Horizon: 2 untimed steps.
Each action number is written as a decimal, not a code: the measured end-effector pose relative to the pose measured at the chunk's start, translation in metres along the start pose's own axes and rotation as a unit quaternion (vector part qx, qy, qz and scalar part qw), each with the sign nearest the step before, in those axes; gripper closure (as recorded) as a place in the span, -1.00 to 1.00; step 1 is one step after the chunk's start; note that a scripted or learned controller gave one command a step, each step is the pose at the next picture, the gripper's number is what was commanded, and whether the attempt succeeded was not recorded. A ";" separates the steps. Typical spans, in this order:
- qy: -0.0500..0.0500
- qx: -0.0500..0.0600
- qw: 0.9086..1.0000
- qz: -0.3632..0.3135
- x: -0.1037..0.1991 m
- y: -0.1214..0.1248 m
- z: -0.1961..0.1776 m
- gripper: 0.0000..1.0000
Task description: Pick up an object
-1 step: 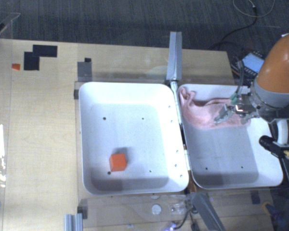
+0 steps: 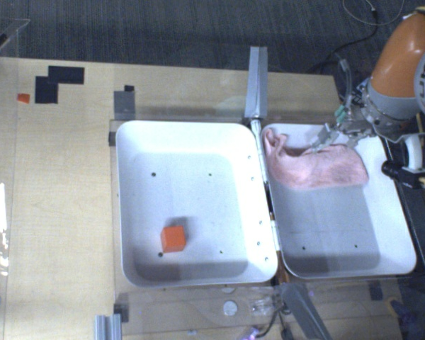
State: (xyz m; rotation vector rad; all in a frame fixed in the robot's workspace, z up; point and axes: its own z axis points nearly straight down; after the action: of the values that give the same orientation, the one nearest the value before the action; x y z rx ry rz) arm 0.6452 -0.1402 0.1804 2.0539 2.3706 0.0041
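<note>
A pink cloth (image 2: pixel 315 168) lies crumpled across the far part of the right bin (image 2: pixel 347 253). An orange cube (image 2: pixel 173 239) rests in the near left part of the left bin (image 2: pixel 198 140). My gripper (image 2: pixel 331 137) hangs over the far edge of the right bin, its tip at the cloth's upper right edge. I cannot see whether it touches the cloth. The arm's orange band (image 2: pixel 404 48) rises behind it at the right.
A grey metal post (image 2: pixel 256 83) stands behind the gap between the two bins. Black and orange markers (image 2: pixel 53 82) sit on the wooden bench at the far left. Cables run along the right side by the arm.
</note>
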 end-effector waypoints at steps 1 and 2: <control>-0.001 -0.003 1.000 -0.026 0.028 0.002 0.082 -1.00; -0.003 -0.009 0.998 -0.068 0.018 -0.041 0.086 -1.00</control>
State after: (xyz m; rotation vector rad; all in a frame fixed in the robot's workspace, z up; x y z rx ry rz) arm 0.6026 -0.1287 0.0941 1.8773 2.4930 0.0189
